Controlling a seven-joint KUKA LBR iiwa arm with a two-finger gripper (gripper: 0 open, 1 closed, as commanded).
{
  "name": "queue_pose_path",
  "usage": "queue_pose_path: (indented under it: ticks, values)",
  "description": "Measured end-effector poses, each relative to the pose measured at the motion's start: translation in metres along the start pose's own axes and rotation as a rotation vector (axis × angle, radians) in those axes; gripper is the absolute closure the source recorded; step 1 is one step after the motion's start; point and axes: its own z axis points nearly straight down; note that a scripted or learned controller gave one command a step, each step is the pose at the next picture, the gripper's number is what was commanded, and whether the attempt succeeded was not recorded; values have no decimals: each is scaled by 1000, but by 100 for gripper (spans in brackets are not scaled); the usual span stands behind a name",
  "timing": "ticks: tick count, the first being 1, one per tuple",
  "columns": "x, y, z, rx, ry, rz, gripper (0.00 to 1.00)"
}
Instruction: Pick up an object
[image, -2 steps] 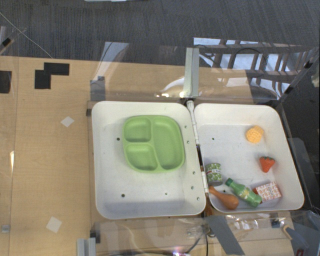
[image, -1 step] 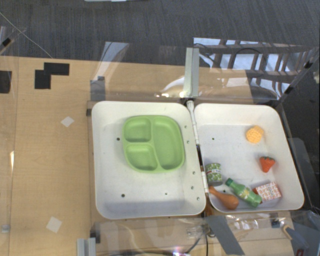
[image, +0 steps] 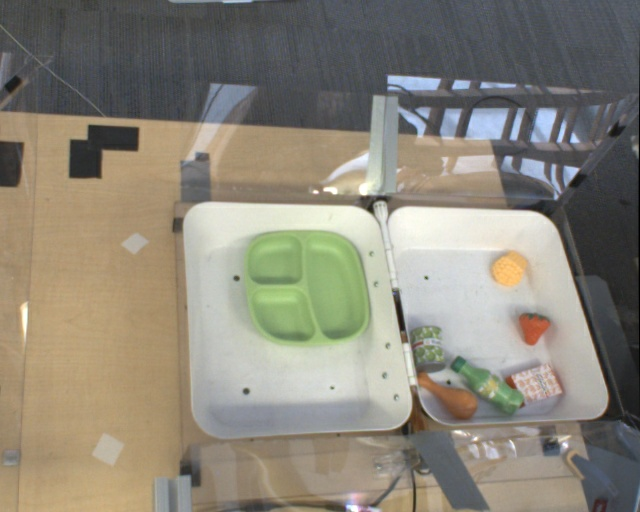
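— Right bin (image: 560, 250), contents? 
— Yellow round piece (image: 509, 268), strawberry (image: 534, 327), green can (image: 427, 345), drumstick (image: 447, 396), green bottle (image: 487, 386), red packet (image: 537, 382). Left bin (image: 215, 300): green divided plate (image: 305, 286).
— Gripper state? 
— Cannot tell.
— Best pick? 
— Likely the strawberry (stands apart); descend centred, clear of walls.

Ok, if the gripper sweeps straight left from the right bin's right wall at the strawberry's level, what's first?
Probably the strawberry; beyond it, roughly in line, the green can. Height is unclear from above.

Green plate (image: 305, 288), red strawberry (image: 533, 327)
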Motion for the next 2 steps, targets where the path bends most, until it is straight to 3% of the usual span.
queue_pose_path:
  ticks: [2]
  values:
    - [3, 3, -25, -13, -4, -18, 100]
